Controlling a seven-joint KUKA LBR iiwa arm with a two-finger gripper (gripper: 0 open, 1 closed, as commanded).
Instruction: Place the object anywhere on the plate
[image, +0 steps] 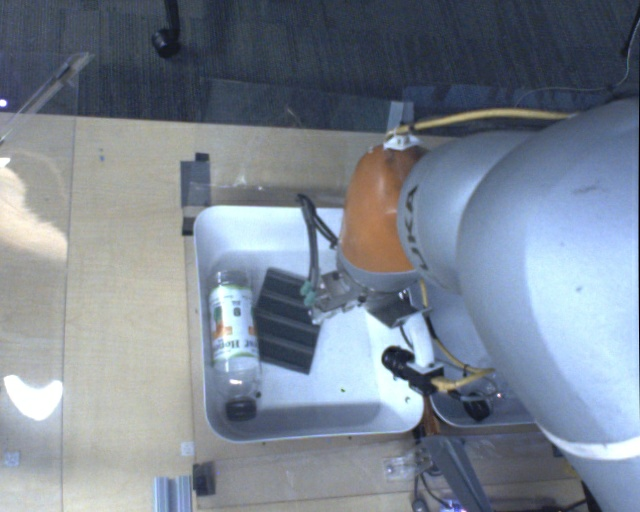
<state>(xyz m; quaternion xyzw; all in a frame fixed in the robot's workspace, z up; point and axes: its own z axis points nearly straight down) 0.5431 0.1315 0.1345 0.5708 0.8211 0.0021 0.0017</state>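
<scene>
A: Starting at the left, what lies on the counter (120, 300)?

B: Pale wood, smooth, with a glare patch. On it sits one shallow white bin (300, 415) with rounded corners and a glossy plastic look.

A: And inside it?

B: Two things. Along the left wall lies one clear plastic bottle (233, 340), a cylinder on its side with a white, green and orange label and a dark cap toward the near end. Just beside it, to the right, lies one dark ribbed block (287, 322), flat and rectangular with raised ridges, turned at a slant.

A: The arm?

B: One grey arm (520, 270), smooth and rounded, with an orange band. Its pincer (322, 296) hangs at the block's upper right edge; I cannot tell how wide it stands.
</scene>
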